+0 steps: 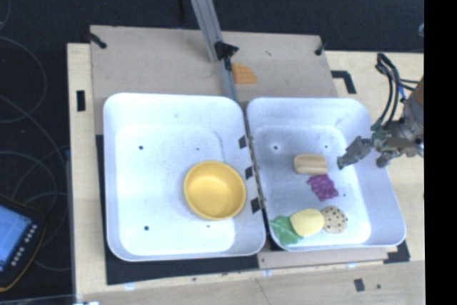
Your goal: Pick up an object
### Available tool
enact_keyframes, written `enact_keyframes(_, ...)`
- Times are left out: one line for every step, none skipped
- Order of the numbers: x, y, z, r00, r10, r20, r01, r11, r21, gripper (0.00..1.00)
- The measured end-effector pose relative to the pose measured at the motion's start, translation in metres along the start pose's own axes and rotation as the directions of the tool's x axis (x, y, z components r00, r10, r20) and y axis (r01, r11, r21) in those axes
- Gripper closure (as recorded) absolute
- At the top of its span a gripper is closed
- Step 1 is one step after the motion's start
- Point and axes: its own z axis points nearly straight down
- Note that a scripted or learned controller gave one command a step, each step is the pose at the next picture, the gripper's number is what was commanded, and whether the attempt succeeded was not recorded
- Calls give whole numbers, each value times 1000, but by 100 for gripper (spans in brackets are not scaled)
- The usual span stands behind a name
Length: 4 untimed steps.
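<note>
The right bin (382, 207) holds a tan wooden cylinder (310, 164), a purple lumpy piece (323, 186), a yellow lemon-like object (307, 222) lying on a green leaf shape (283, 228), and a speckled round cookie (334, 219). In the left bin (143, 132) sits a yellow bowl (214, 190). My gripper (366, 155) hangs over the right bin's right side, to the right of the cylinder and apart from it. Its fingers are open with nothing between them.
A grey metal pole (203, 7) slants up from the gap between the bins at the back. A small orange tag (243, 74) lies on the board behind the bins. A blue-screened device (14, 236) sits off the bench at the lower left.
</note>
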Motion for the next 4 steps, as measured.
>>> enact_keyframes(0, 0, 0, 1000, 2, 0, -2, 1000, -1, 0)
enact_keyframes(-1, -2, 42, 1000, 4, 1, -4, 1000, 4, 0)
enact_keyframes(5, -2, 103, 1000, 4, 0, -4, 1000, 7, 0)
enact_keyframes(5, -2, 145, 1000, 5, 1, -5, 1000, 5, 0)
